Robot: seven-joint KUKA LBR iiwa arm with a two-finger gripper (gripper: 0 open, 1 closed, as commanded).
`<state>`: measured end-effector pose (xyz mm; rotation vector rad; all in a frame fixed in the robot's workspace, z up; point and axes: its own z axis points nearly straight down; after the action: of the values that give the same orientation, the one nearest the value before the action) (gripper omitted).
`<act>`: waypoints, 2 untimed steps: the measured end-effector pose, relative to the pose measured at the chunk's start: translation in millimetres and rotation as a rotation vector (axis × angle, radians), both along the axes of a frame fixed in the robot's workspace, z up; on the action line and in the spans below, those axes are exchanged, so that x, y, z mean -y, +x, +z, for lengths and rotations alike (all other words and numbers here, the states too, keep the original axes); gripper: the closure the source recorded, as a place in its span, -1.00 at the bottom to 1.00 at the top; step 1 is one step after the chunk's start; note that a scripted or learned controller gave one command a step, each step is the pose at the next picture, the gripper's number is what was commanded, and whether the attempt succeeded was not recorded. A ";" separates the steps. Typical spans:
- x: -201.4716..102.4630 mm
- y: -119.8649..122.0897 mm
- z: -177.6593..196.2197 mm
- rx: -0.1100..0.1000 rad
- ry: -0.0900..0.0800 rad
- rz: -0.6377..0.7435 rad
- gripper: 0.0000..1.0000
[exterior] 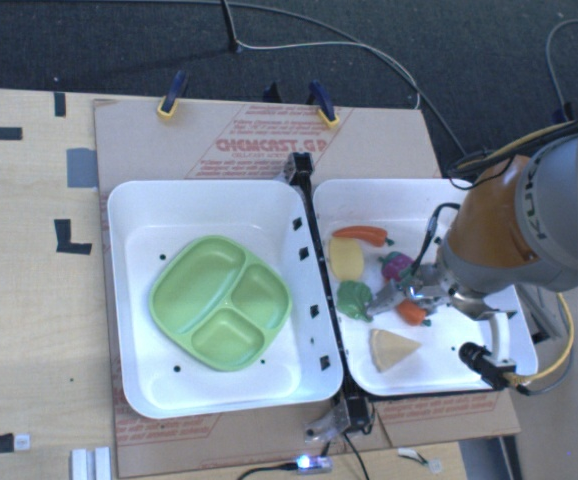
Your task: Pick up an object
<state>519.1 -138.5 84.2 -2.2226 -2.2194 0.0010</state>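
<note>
Seen from above at a slant, a counter (29, 298) carries two shallow white bins side by side on a cardboard sheet (259, 138). The left bin (129, 218) holds one thing: a light green divided plate (219, 301) with three compartments, lying flat and turned at an angle to the bin walls.

The right bin (369, 193) holds six small toy foods. One orange-red pepper (361, 235) lies near the far wall, its long axis running left to right with a green stem at the right end. One pale yellow block (346, 259) sits just below it. One green leafy piece (353, 297) lies below the block. One purple piece (397, 264) sits to the right of the block. One small orange piece (410, 313) lies beside the gripper tip. One cream wedge (393, 349) rests near the front wall, its point toward the far left.

The grey arm (559, 208), with its orange band (489, 223), reaches in from the right. Its gripper (416, 294) is low among the purple, green and orange pieces. Whether the fingers are apart or together cannot be told, and nothing can be seen clamped between them.

Two blue and yellow clamps (174, 96) pin the cardboard at the far edge.
</note>
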 end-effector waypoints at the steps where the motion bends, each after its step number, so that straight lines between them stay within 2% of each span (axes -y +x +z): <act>1: -18.7 61.2 1.0 0.003 -0.001 0.005 -1.00; 2: -8.4 1.7 1.8 0.002 0.000 0.000 -1.00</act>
<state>520.8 -130.1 86.0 -2.2238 -2.2206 -0.0013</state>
